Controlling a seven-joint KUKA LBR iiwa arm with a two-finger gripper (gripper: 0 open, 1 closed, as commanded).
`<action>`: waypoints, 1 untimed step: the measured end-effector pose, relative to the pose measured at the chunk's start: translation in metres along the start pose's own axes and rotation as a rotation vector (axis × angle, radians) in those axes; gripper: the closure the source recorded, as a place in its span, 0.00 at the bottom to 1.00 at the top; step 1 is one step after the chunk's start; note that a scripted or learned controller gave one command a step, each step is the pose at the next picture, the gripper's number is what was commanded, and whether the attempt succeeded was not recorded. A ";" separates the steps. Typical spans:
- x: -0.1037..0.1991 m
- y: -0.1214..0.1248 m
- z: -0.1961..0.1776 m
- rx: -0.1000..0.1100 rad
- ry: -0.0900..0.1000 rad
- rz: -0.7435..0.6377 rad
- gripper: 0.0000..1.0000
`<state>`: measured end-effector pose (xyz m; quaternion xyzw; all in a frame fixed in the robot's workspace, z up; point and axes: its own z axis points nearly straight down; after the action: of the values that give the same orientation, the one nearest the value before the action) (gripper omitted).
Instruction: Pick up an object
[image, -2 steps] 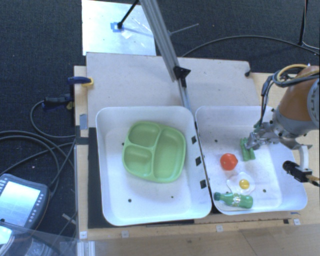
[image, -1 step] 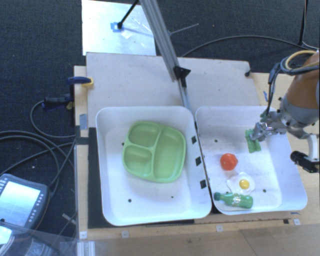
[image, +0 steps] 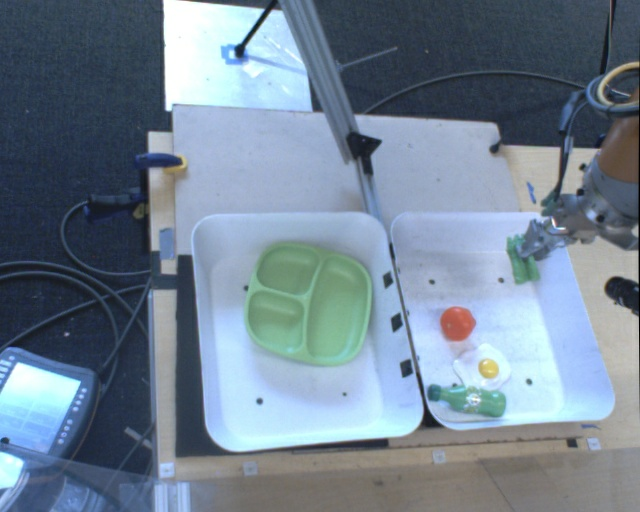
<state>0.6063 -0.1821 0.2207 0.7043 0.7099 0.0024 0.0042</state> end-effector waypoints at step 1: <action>0.000 0.003 -0.044 0.002 0.000 0.001 1.00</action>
<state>0.6086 -0.1823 0.2649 0.7045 0.7097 0.0019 0.0034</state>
